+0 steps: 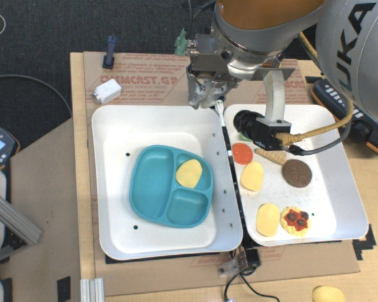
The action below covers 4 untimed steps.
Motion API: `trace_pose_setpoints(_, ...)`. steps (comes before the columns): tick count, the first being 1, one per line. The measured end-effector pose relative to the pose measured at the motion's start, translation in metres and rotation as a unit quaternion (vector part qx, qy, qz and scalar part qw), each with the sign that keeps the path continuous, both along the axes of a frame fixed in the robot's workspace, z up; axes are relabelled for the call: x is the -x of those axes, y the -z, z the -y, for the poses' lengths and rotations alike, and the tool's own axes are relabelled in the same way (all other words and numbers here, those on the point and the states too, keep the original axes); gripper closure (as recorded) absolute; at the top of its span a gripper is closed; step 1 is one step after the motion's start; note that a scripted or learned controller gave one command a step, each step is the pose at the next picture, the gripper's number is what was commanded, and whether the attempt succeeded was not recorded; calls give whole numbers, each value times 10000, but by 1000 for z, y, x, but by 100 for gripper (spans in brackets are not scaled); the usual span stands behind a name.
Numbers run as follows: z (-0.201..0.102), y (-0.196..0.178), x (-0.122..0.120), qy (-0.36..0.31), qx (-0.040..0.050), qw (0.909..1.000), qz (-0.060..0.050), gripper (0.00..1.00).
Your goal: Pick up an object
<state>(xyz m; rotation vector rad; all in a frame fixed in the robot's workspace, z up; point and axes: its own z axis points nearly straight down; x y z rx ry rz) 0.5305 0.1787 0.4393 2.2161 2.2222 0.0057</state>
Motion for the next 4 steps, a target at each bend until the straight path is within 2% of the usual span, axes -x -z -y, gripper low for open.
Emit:
trace_pose_setpoints(1, -1, -10, 0, -5, -1, 10000, 14, 100)
trace_pose_setpoints(2, 47, 58, 49, 41, 16, 10000, -73, 100)
trace_pose_setpoints(3, 9, -5, 10, -4, -12, 10000, 23, 100)
trace_pose_setpoints(4, 113, 87, 26, 71, 21, 9999, -77, 100)
